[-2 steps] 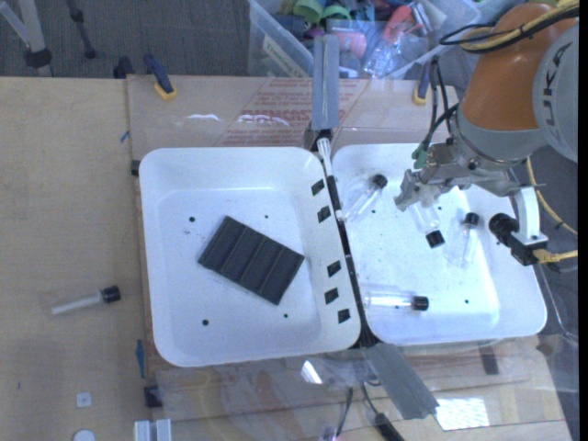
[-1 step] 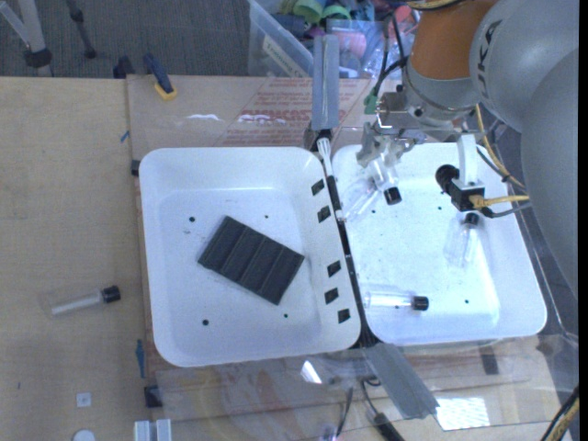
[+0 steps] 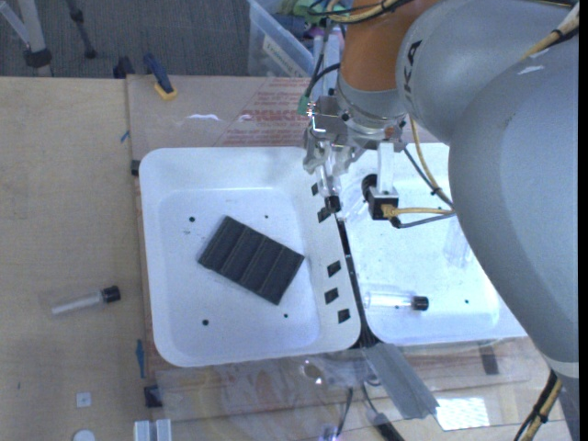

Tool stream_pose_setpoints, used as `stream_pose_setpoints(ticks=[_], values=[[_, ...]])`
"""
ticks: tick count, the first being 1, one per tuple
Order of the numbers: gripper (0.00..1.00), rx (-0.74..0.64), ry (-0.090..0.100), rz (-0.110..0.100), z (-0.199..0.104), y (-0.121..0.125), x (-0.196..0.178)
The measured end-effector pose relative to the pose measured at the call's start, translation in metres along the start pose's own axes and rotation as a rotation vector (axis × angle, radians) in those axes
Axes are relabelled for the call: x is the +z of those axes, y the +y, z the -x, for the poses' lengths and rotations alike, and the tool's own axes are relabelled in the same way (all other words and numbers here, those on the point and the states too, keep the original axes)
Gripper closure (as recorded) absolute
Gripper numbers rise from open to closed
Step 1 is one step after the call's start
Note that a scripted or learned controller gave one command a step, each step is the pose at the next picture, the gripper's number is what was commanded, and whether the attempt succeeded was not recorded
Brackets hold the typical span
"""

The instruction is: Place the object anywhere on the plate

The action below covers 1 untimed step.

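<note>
A dark grey ribbed plate (image 3: 250, 259) lies flat and skewed in the left bin (image 3: 156, 246). In the right bin (image 3: 478, 315), near its front, lies a clear tube with a black cap (image 3: 397, 301). My gripper (image 3: 329, 180) hangs over the rims where the two bins meet, toward their back. It is up and to the right of the plate and well behind the tube. A small black block with a yellow cable (image 3: 380, 200) hangs beside it.
Another clear, black-capped tube (image 3: 84, 299) lies on the bench left of the bins. Black tabs (image 3: 334, 269) line the shared rims. A blue clamp (image 3: 163, 85) and a plastic tub of items (image 3: 294, 7) sit behind. My arm's bulk covers the right bin's far right.
</note>
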<state>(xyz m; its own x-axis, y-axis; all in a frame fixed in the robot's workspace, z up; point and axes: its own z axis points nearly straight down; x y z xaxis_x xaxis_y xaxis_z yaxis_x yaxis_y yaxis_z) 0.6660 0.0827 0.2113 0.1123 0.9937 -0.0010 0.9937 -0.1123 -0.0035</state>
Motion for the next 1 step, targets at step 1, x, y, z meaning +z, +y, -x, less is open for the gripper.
stream_pose_setpoints(ticks=[1], values=[[1.0, 0.072, 0.0, -0.001, -0.0645, -0.0076, 0.0494]])
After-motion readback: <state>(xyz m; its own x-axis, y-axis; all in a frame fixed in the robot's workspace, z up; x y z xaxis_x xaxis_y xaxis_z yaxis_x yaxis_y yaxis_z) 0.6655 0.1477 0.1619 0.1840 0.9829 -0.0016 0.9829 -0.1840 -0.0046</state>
